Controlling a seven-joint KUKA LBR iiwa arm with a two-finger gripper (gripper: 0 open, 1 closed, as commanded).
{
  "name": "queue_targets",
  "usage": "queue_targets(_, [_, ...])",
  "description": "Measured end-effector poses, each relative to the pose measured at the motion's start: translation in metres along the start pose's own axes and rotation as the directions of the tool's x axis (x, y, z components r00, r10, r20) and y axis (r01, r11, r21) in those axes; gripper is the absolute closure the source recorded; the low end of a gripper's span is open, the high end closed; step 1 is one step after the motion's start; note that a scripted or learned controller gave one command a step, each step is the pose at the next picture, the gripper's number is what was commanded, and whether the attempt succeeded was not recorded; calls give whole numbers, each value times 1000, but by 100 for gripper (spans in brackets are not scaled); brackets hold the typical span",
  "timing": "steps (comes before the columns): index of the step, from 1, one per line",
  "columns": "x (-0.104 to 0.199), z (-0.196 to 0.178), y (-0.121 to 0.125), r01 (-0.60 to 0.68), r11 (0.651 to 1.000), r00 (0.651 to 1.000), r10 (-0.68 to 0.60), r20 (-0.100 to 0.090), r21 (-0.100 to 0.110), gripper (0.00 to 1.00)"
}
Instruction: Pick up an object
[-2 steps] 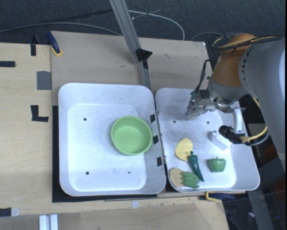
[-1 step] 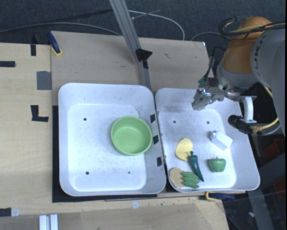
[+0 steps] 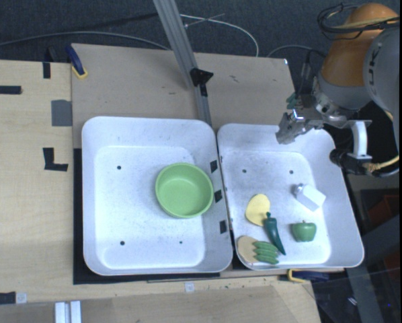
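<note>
two shallow white bins sit side by side on a pale wooden tabletop, their smooth plastic floors dusted with fine dark specks. the left bin holds one item, a round light green bowl with a matte finish, standing upright toward the right of its floor. the right bin holds five small objects gathered in its near half: a flat yellow piece with a rounded outline, a slim dark green pepper shape lying just beside and partly over the yellow piece, a small glossy green bell pepper to its right, a white blocky item with a grey end farther back near the right wall, and a tan disc with a green ribbed piece on it at the near left corner, resting up against the rim. the claw hangs over the far right corner of the right bin, well apart from all five objects, with nothing seen between its fingers; i cannot tell whether they are apart or together. behind it the grey arm with its orange band fills the upper right, trailing black cables. one grey metal pole slants down to the seam between the bins, and black tape marks dot the tabletop on the left.
</note>
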State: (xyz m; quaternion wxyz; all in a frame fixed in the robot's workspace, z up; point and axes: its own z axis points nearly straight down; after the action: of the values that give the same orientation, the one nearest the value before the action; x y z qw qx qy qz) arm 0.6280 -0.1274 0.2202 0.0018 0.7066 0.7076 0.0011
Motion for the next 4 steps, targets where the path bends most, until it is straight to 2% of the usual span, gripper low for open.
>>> queue_targets(1, [0, -45, 1, 0, 1000, 1000, 0, 0, 0, 100])
queue_targets(3, [107, -43, -12, 5, 1000, 1000, -5, -3, 6, 100])
queue_targets(4, [169, -23, -12, 6, 1000, 1000, -6, -2, 8, 100])
